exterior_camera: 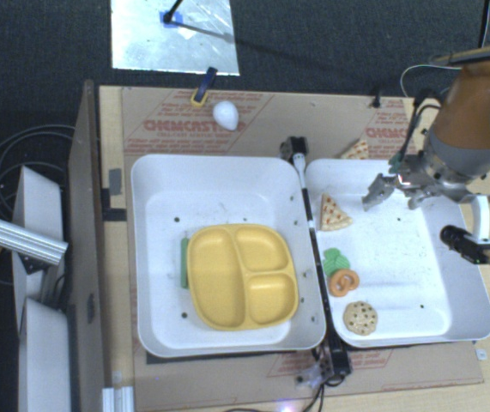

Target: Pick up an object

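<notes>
Along the left side of the right bin (463,312), four small items are laid out: a pizza slice (334,213) uppermost, then a green piece (334,260), an orange ring (342,281) touching it, and a cookie (360,318) lowest. None has been lifted; all rest on the bin floor. Right of the pizza slice, near the bin's upper edge, the end effector (392,187) is seen, and nothing is visible in its grasp; how wide it stands cannot be told. The approach, closure and lift are judged to remain. A yellow divided tray (243,275) sits in the left bin (167,196) on the table (176,123).
</notes>
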Available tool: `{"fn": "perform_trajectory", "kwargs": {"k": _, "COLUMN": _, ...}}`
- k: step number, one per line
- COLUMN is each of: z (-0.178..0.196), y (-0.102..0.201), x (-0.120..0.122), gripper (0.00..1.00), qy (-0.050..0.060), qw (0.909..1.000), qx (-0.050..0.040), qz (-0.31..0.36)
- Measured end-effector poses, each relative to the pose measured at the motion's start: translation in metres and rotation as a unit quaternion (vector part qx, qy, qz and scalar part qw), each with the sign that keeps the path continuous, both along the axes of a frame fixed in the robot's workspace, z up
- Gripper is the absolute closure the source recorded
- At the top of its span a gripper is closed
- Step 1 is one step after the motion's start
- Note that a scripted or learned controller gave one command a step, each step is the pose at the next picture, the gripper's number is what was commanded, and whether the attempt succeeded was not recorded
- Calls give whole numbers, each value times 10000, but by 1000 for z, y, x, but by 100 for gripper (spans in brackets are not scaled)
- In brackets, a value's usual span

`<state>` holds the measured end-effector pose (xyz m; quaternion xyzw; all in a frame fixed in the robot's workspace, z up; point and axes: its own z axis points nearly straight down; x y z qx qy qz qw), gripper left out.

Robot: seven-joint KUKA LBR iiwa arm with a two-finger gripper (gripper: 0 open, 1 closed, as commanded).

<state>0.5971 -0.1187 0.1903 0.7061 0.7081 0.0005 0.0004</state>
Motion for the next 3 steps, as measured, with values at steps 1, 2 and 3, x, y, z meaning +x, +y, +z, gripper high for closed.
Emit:
{"fn": "perform_trajectory", "kwargs": {"k": 1, "z": -111, "y": 38, "x": -6, "gripper": 0, "qy": 22, "qw": 10000, "qx": 10, "qz": 18}}
{"fn": "perform_trajectory", "kwargs": {"k": 2, "z": -104, "y": 29, "x": 75, "gripper": 0, "qy": -44, "qw": 10000, "qx": -9, "qz": 18}}
{"fn": "perform_trajectory", "kwargs": {"k": 3, "z": -94, "y": 28, "x": 73, "gripper": 100, "qy": -6, "qw": 10000, "qx": -4, "qz": 19}}
